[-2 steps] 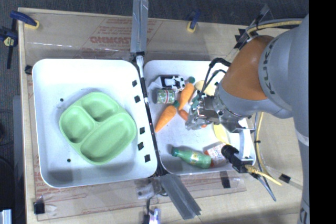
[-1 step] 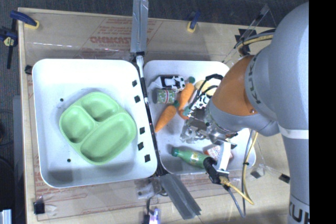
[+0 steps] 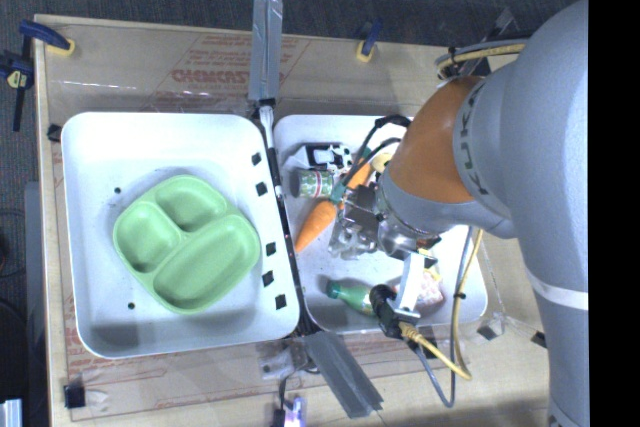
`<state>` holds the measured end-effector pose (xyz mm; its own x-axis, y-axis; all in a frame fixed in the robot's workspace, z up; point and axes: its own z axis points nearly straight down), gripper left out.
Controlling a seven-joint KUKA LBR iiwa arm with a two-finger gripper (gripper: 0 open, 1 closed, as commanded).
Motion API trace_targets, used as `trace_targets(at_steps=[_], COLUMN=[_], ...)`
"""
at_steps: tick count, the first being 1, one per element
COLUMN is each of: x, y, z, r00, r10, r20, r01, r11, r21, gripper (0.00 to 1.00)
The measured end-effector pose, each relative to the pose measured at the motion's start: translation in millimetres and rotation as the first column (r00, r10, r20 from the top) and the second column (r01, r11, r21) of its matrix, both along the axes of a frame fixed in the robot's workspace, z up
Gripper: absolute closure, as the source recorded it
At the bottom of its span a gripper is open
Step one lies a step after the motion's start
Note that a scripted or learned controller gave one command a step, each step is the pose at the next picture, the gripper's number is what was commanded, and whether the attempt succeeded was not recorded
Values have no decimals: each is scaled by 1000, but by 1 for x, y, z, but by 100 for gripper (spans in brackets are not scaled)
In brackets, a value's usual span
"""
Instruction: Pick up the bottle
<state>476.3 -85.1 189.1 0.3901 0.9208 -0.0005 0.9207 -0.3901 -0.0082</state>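
- Reaching into the right bin point(image 3: 300, 140), the arm carries its gripper point(image 3: 352, 237) low over the bin floor, just beside the carrot point(image 3: 314, 224) on that carrot's right.
- Taking the carrot as the landmark: the green bottle point(image 3: 350, 294) lies on its side below the carrot, near the bin's lower wall, its dark cap end pointing away from the carrot toward the arm's cabling.
- A small can with a green label point(image 3: 315, 183) lies just above the carrot, and a black-and-white object point(image 3: 325, 154) sits higher again, near the bin's upper wall.
- Whether the gripper's fingers are spread or pressed together I cannot tell; the metal parts blur into each other and the wrist hides much of them. Nothing is visibly pinched.
- As I judge it, the gripper stands nearer the carrot than the bottle, so the step in hand is still the approach.
- To do it well, shift down from the carrot until centred over the bottle's green body, not its cap.
- Turn the wrist so the fingers close across the bottle's narrow width, since it would likely roll if pushed from one side.
- Keep clear of the carrot on descent, and mind the yellow cable point(image 3: 462, 300) hanging close to the bottle's cap end.
- The green divided plate point(image 3: 186, 242), far left of the carrot in the other bin, plays no part.
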Motion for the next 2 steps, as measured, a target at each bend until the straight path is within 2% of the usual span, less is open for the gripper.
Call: trace_targets(at_steps=[1,2], x=[1,-2], y=[17,-13], z=[76,-58], r00=[999,943], r10=[-42,-332], r20=[1,-6], r01=[42,332], r11=[999,943], r21=[-2,-3], gripper=[0,0])
